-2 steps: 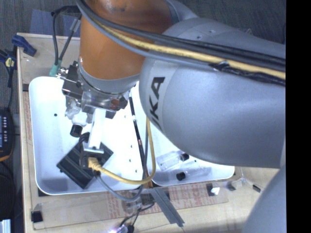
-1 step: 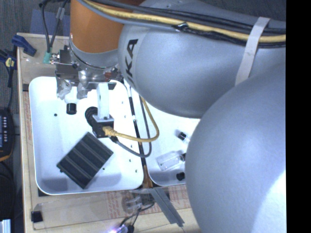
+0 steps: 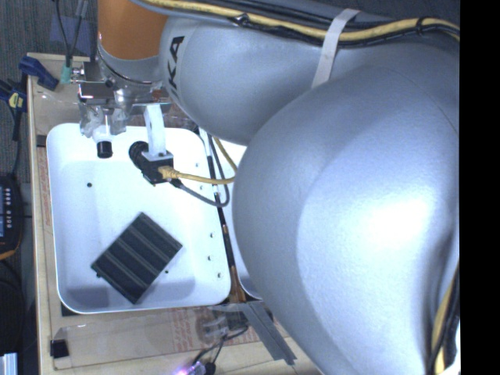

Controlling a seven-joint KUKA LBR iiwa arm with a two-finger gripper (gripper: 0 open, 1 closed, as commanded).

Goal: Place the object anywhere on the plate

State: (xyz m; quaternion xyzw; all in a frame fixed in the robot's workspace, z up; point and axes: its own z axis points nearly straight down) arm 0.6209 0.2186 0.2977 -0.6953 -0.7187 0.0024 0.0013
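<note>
Nearest the camera, the grey arm (image 3: pixel 351 194) is seen filling the right and upper part of the view, with yellow and black cables (image 3: pixel 258 18) strapped along it and the orange band (image 3: pixel 129 22) at the upper left. Below that band the jaws (image 3: pixel 105 131) are held over the far left corner of the left bin (image 3: pixel 66 233), just above its rim; whether they are spread or pressed together cannot be told, as the parts there are small and cluttered, and nothing can be made out between them. A white finger-like piece (image 3: pixel 154 131) is seen pointing down beside a black fitting (image 3: pixel 148 162), from which a yellowish cable (image 3: pixel 199 180) is led off to the right under the arm. On the bin floor, toward its near side, a dark ribbed plate (image 3: pixel 137 256) is lying flat, turned at an angle to the bin walls and well apart from the jaws. No object can be told apart on the plate or elsewhere in the bin. A sliver of the second bin (image 3: pixel 244 283) is seen at the arm's edge. The desk (image 3: pixel 156 326) is visible along the near edge, with blue clamps (image 3: pixel 39 73) at the far left corner
</note>
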